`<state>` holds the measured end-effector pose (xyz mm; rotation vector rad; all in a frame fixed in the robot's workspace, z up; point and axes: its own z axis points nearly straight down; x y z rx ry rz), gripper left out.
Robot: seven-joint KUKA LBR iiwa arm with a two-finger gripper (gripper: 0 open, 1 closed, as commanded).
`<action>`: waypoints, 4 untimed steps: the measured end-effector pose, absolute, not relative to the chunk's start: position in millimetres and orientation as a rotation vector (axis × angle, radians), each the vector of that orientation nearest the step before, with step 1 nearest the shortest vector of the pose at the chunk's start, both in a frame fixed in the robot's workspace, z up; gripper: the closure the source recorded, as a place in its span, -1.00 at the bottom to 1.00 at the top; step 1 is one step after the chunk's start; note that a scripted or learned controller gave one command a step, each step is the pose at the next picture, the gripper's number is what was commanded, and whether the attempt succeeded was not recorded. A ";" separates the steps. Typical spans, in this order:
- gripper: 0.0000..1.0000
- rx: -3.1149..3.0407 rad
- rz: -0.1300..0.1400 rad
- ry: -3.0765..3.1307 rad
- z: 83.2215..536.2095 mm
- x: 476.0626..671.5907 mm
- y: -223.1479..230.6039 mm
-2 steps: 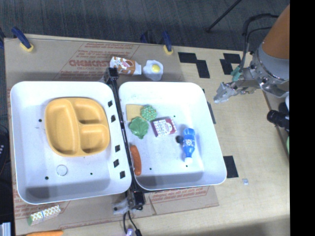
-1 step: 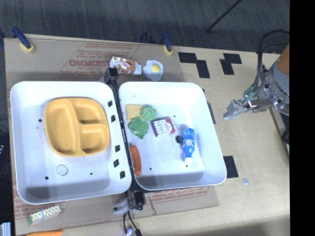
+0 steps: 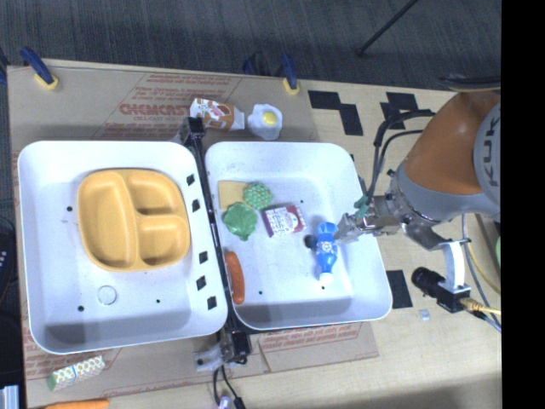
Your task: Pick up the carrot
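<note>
Orange and slim, the carrot lay in the right bin against its left wall, long axis running near to far. The gripper hung well to its right, above a blue bottle; its grip I could not tell.

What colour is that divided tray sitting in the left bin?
The divided plastic tray is yellow-orange, seen plainly in the camera view, lying in the shallow white left bin.

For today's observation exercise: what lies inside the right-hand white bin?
Right bin holds a carrot, two green leafy pieces, a yellow slab partly covered by them, a red packet and a blue bottle.
</note>
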<state>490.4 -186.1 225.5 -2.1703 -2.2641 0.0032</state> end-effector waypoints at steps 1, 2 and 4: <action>1.00 -2.387 0.003 -2.040 298.3 476.5 -210.0; 1.00 -2.443 0.002 -1.974 354.0 476.6 -206.4; 1.00 -2.219 0.002 -2.224 324.5 476.6 -185.5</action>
